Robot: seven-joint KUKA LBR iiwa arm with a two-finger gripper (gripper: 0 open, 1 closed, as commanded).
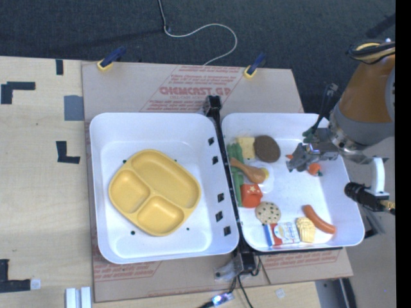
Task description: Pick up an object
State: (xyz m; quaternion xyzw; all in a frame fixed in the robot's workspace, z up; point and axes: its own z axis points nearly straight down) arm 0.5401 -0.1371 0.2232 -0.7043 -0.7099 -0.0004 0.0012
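A: Where is the arm in the camera view?

B: It leans in from the right over the right bin, orange band uppermost, wrist angled down to the left. The gripper sits low near that bin's upper right part, just beside a small orange-red piece. Whether its fingers are spread or closed, I cannot tell; they are too dark and small.

A: And the objects?

B: Crowded along the bin's left wall: a brown round patty, green pieces, a red block, a speckled cookie. A sausage and a yellow piece lie near the front rim.

A: Open room?

B: The middle of the right bin is bare white floor. In the left bin a yellow divided plate lies centred, with bare margin all round it.
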